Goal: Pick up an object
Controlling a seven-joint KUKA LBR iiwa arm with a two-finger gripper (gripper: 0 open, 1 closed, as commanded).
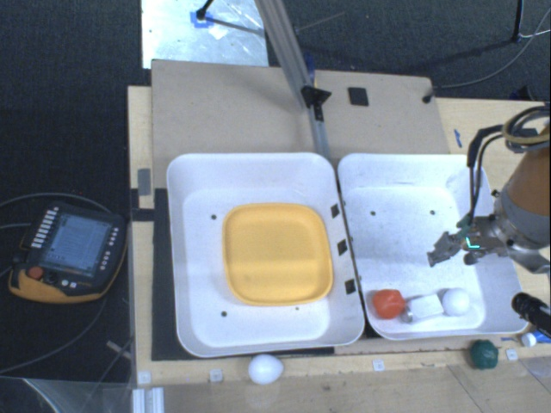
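Observation:
A red ball-like object (386, 303) lies at the front of the right bin (405, 205), with a white object (437, 304) touching it on the right. A yellow square plate (278, 253) sits in the left bin (194, 231). My gripper (454, 249) hangs over the right part of the right bin, behind and to the right of the red and white objects, and apart from them. Nothing shows between its fingers.
A white egg-shaped object (265, 368) and a green ball (484, 354) lie on the bench in front of the bins. A teach pendant (65, 256) rests on the floor at the left. A metal pole (288, 54) slants behind the bins.

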